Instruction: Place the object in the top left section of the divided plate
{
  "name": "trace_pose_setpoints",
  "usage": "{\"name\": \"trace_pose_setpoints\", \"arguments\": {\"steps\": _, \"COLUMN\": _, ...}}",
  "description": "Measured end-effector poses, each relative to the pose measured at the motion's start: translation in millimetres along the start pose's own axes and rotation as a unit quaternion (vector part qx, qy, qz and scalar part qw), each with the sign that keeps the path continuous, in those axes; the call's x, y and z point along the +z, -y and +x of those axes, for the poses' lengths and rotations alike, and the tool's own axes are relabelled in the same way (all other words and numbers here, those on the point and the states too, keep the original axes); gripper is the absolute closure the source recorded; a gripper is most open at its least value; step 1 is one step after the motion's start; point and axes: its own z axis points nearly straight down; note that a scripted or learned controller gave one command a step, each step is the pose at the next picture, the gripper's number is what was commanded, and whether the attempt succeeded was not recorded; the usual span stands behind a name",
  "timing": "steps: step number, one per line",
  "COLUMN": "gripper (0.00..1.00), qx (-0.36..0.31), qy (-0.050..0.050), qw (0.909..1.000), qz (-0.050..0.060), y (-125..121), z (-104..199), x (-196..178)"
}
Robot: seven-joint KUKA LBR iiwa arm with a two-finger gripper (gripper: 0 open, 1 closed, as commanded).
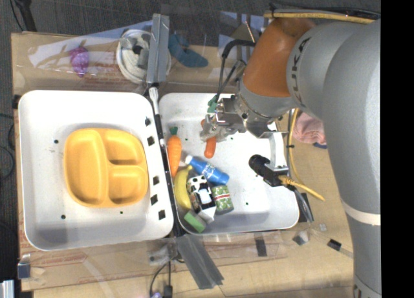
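A yellow divided plate [84, 174] lies in the left bin [39, 116], with one large section and two smaller ones. My gripper [215, 128] hangs over the upper middle of the right bin [272, 212]. A small orange-red piece [210, 148] sits right below the gripper's tip; whether it is gripped or resting on the bin floor is unclear. Left of it lies an orange carrot [174, 151], close to the bin's left wall.
In the right bin's lower left, a banana [181, 190], a blue bottle [210, 172], a green can [222, 198] and a green block [194, 221] are crowded together. Behind the bins sit a purple item [79, 59] and a white roll [136, 54]. A pink cloth [310, 128] lies to the right.
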Motion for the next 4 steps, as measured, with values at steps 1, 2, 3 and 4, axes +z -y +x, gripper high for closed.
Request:
{"name": "trace_pose_setpoints", "arguments": {"steps": 1, "gripper": 1.0, "qx": -0.094, "qy": 0.0, "qw": 0.9956, "qz": -0.001, "y": -16, "z": 61, "x": 10}}
{"name": "trace_pose_setpoints", "arguments": {"steps": 2, "gripper": 0.0, "qx": -0.094, "qy": 0.0, "qw": 0.9956, "qz": -0.001, "y": -16, "z": 60, "x": 9}}
{"name": "trace_pose_setpoints", "arguments": {"steps": 3, "gripper": 1.0, "qx": -0.096, "qy": 0.0, "qw": 0.9954, "qz": 0.001, "y": -16, "z": 61, "x": 0}}
{"name": "trace_pose_setpoints", "arguments": {"steps": 4, "gripper": 1.0, "qx": -0.247, "qy": 0.0, "qw": 0.9689, "qz": 0.001, "y": 17, "z": 125, "x": 28}}
